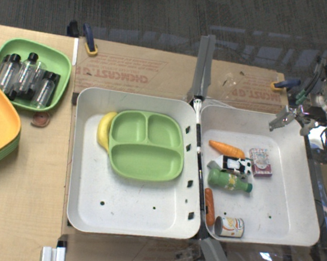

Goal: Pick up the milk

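Can by the right bin's near rim, milk lying unlifted mid-bin, my gripper spread, empty, well apart at the far rim

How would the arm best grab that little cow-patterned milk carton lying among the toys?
Probably across the milk carton's short sides, coming straight down. It lies flat, with the carrot close above and the green bottle close below, so its left and right ends look freer. The gripper is near the bin's top edge.
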`<state>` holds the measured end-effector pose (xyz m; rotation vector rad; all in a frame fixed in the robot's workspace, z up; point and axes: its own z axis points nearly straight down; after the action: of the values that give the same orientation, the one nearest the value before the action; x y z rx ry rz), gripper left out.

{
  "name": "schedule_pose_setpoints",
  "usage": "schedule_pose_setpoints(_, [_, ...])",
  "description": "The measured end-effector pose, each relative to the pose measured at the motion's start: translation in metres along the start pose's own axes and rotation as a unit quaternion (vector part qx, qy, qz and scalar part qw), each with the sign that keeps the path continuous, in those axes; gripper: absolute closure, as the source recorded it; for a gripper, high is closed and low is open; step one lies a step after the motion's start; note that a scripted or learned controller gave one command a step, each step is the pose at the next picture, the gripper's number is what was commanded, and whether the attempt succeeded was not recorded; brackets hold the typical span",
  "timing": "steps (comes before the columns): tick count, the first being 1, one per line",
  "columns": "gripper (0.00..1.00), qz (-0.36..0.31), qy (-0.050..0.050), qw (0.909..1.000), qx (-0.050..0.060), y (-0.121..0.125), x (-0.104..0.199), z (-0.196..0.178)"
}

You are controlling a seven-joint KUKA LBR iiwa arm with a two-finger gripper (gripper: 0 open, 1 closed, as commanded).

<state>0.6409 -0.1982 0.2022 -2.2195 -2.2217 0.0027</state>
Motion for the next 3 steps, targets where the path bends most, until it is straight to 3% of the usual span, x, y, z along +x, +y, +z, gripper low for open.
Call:
schedule_pose_setpoints(1, [0.0,-0.131,0.0,0.9914,0.0,-0.056,0.017,0.055])
schedule_pose_setpoints(2, [0.0,-0.141,0.0,0.99,0.0,-0.1,0.088,0.095])
schedule_pose_setpoints(3, [1.0,-0.139,0.0,0.9903,0.0,-0.1,0.086,0.086])
